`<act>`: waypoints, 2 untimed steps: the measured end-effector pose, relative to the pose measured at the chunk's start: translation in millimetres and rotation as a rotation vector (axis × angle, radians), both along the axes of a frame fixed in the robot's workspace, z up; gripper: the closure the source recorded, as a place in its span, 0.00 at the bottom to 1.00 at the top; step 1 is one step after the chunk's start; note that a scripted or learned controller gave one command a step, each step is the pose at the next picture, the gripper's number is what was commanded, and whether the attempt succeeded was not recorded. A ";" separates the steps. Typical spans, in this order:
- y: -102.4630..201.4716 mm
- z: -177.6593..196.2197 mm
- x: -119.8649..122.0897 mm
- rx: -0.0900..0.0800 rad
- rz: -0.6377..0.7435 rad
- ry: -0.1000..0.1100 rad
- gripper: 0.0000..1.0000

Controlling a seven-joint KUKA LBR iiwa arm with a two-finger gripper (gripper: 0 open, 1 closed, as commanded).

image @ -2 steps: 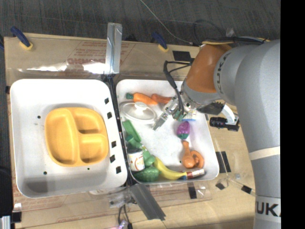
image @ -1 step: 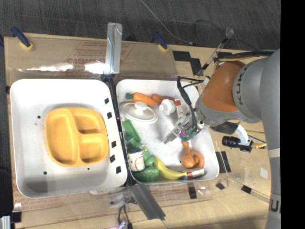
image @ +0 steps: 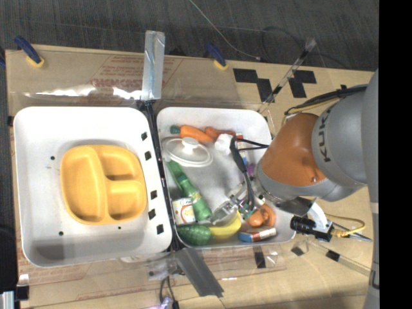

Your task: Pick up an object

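The arm (image: 322,153) reaches in from the right and has its gripper (image: 239,205) low in the right-hand bin (image: 257,120), among the clutter at that bin's near end; whether the fingers are spread or pressed together I cannot tell, and no object is plainly seen between them; so the step in hand looks like the descent onto a target, not a lift. The likeliest things to be taken lie just beside the gripper: a yellow banana (image: 226,228), a green vegetable (image: 195,235), a green bottle (image: 187,187) and an orange piece (image: 259,217); a carrot (image: 193,132) and a white lidded pot (image: 187,152) sit further up the bin. The next move calls for a firm close on one item, then a straight rise clear of its neighbours. The left bin (image: 32,172) holds a yellow divided tray (image: 103,184); both bins rest on a cardboard-covered worktop (image: 77,69), with dark carpet (image: 96,11) beyond.
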State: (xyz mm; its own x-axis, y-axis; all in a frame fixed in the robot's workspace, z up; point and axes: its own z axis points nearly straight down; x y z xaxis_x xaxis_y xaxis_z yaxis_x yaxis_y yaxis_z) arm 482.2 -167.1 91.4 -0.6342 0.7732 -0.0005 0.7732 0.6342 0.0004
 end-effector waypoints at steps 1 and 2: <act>0.2 10.5 1.6 0.001 0.006 -0.001 1.00; 0.3 10.3 1.5 0.001 0.006 -0.001 0.00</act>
